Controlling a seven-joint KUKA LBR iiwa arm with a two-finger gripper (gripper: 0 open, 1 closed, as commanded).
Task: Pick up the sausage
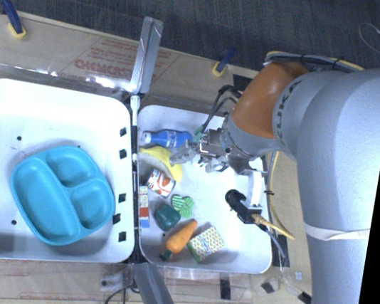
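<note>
Two white bins stand side by side on the table point(63, 47), and the banana point(162, 161) lies against the left wall of the right bin point(250, 248). Just below the banana, touching its lower end, is the sausage point(162, 183), a small reddish-orange piece with white on it that is hard to make out. Just above the banana a blue bottle point(167, 138) lies on its side. The gripper point(207, 154) hangs just right of the banana; I cannot tell whether it is open or closed, and nothing shows held in it. Farther below the banana are a green striped piece point(181, 204), a dark green piece point(166, 216), a carrot point(180, 235) and a checkered yellow-green block point(206, 243). Left of the banana, past the wall, the left bin point(9, 110) holds a blue divided plate point(60, 194).
</note>
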